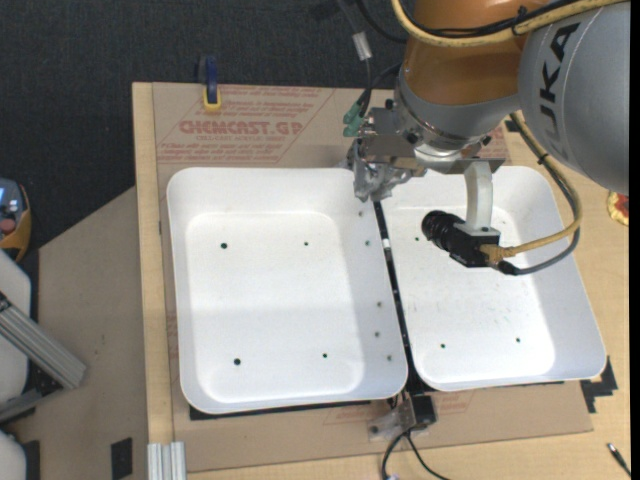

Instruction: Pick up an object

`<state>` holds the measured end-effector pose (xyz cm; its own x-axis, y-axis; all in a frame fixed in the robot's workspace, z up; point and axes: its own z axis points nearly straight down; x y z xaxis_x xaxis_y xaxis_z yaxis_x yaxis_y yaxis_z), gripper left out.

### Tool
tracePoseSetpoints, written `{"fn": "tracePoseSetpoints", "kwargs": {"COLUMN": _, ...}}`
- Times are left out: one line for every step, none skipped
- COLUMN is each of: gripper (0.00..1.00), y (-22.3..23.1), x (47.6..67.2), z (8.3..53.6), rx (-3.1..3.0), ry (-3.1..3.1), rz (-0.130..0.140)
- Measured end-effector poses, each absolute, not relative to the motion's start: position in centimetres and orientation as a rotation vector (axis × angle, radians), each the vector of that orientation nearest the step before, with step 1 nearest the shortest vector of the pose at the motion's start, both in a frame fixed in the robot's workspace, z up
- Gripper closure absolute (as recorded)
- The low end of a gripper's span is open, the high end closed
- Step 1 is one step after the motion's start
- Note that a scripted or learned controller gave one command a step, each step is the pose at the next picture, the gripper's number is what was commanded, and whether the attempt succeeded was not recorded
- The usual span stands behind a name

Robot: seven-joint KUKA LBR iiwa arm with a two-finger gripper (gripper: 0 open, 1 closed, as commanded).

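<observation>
Camera view: gripper [375, 180] sits low at the 12 o'clock end of the seam [392, 278] where the left bin [180, 198] and right bin [560, 298] meet, right over the rims. The tip is small, dark and cluttered, so I cannot tell if it is spread, closed or pinching anything. The arm [470, 28] comes in from 1 o'clock and covers the 12 o'clock edge of the right bin.

No object to pick can be made out for sure. The only candidate is a black cylinder [452, 238] over the right bin's floor, at 4 o'clock from the gripper and near it. It meets a white bracket [481, 193] hanging from the wrist, and a yellow cable [550, 243] runs off it toward 3 o'clock. It's probably rig hardware, not a loose item. Whatever is under the arm is hidden.

Step in hand, by my read: searching or descending for a grasp, nothing secured yet.

How to do it well:
- Don't close here. At the seam the tip would likely catch the bin rims, not an object.
- Lift clear first, so the cylinder and cable don't drag on the right bin's wall.
- Pick a target on open bin floor away from the walls, and come straight down.
- Confirm something is actually between the tips before lifting.

Cardboard sheet [250, 118] lies on the counter under both bins, with a blue clamp [210, 80] at its 11 o'clock edge.
</observation>
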<state>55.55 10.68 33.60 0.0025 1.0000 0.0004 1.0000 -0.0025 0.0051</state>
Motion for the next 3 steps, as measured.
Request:
{"fn": "tracePoseSetpoints", "kwargs": {"gripper": 1.00, "y": 9.5, "x": 53.4, "z": 36.2, "rx": 2.222, "ry": 2.217, "rz": 0.006}}
{"fn": "tracePoseSetpoints", "kwargs": {"gripper": 1.00, "y": 5.6, "x": 50.2, "z": 36.1, "rx": 2.228, "ry": 2.218, "rz": -0.004}}
{"fn": "tracePoseSetpoints", "kwargs": {"gripper": 1.00, "y": 4.5, "x": 50.0, "z": 38.9, "rx": 2.220, "ry": 2.217, "rz": 0.006}}
